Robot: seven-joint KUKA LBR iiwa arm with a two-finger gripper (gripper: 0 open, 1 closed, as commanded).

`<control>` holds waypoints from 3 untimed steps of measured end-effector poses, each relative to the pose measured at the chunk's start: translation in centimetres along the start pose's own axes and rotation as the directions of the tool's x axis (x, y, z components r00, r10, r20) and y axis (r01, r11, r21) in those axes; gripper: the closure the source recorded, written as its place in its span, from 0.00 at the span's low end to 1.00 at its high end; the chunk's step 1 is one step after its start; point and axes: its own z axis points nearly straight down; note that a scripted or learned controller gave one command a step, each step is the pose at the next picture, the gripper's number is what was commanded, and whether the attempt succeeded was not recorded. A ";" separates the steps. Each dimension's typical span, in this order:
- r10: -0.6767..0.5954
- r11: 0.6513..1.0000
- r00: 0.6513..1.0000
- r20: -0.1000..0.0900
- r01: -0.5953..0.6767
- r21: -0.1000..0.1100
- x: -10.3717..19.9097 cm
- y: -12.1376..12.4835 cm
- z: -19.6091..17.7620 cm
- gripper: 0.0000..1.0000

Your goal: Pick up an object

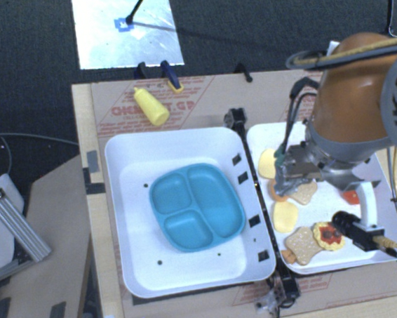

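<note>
While arm reaches from right | gripper low over right bin (finger state: cannot tell)

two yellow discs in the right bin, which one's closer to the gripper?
The upper yellow disc, beside the gripper at the bin's left wall. The lower yellow disc lies nearer the toast.

Two white bins, one blue divided plate, two toast slices, one yellow bottle.
</note>
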 end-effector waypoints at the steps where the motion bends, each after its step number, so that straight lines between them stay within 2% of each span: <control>1: -0.007 1.000 1.000 -0.001 0.007 -0.010 2.6 0.2 -6.0 1.00; 2: -0.003 1.000 1.000 0.000 0.003 -0.002 3.4 0.1 -2.3 1.00; 3: -0.007 1.000 1.000 -0.002 0.007 -0.011 5.6 0.2 -9.3 1.00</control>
